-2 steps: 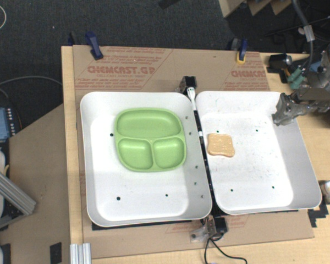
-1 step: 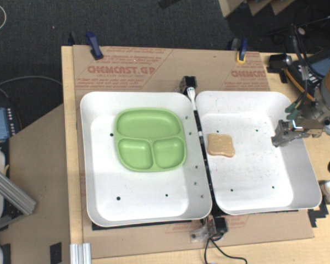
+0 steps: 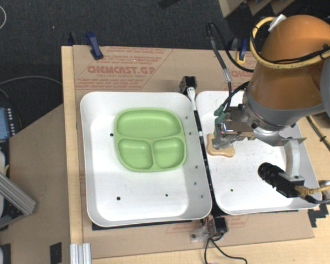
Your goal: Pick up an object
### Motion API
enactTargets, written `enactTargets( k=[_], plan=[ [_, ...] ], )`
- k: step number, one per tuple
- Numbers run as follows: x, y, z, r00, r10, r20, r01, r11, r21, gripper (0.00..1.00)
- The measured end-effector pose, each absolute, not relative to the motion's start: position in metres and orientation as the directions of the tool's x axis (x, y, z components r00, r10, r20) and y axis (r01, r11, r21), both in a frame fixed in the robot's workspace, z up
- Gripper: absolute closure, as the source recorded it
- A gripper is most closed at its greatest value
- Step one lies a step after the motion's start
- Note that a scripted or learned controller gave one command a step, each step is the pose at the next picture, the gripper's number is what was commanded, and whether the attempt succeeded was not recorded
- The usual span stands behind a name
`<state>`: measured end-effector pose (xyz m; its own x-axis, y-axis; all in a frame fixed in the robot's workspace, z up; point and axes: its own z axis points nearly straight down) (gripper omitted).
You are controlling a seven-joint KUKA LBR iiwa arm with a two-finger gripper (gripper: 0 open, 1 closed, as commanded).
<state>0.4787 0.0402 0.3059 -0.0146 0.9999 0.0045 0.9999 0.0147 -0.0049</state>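
Note:
A small tan, flat object point(image 3: 222, 150) lies in the right bin point(image 3: 247, 197), close to its left wall. My gripper point(image 3: 221, 139) hangs right over it, its metal fingers pointing down onto the object's top edge. The arm's grey and orange wrist covers the gripper from above, and part of the tan object is hidden beneath the fingers. A green three-compartment plate point(image 3: 150, 138) rests in the left bin point(image 3: 102, 180).
A black cylindrical part point(image 3: 275, 177) with a cable juts over the right bin's lower right. The bins sit on a cardboard sheet point(image 3: 121, 67). A black clip point(image 3: 187, 84) marks the top of the seam between the bins.

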Motion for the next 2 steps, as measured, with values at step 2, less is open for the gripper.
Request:
enactTargets(
  k=[2],
  plan=[
    [0.479, 0.093, 0.438, -0.005, 1.000, 0.002, 1.000, 0.005, 0.008, 1.00]
  ],
)
